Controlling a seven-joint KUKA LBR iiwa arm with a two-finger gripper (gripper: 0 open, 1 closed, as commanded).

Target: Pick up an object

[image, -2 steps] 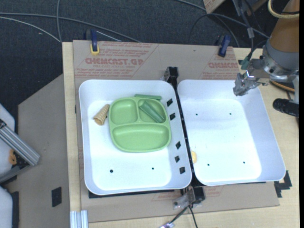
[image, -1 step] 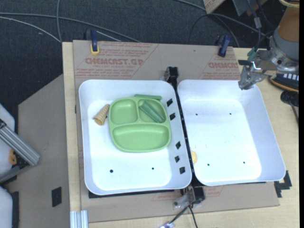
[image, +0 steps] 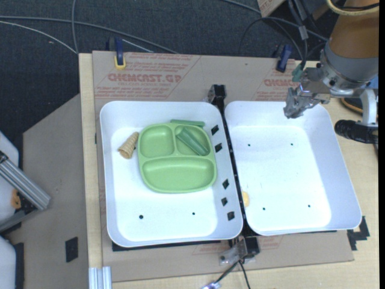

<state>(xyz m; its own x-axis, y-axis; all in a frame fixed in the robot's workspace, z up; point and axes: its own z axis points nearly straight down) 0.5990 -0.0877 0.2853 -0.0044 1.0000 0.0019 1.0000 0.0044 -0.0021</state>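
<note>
A green divided plate (image: 177, 159) lies in the left bin (image: 120, 209). A green flat piece (image: 192, 138) rests in its upper right compartment, and another green strip (image: 187, 123) sits at the plate's far edge. A tan cone (image: 127, 145) lies just left of the plate. A small orange object (image: 245, 200) peeks out at the left rim of the right bin (image: 313, 179). My gripper (image: 295, 108) hangs over the right bin's far edge, well away from all these objects, with nothing seen in it.
Black clips (image: 217, 93) run along the seam between the bins. Blue clamps (image: 120, 51) hold the cardboard sheet at the back. Cables (image: 295, 11) trail behind the arm at the upper right.
</note>
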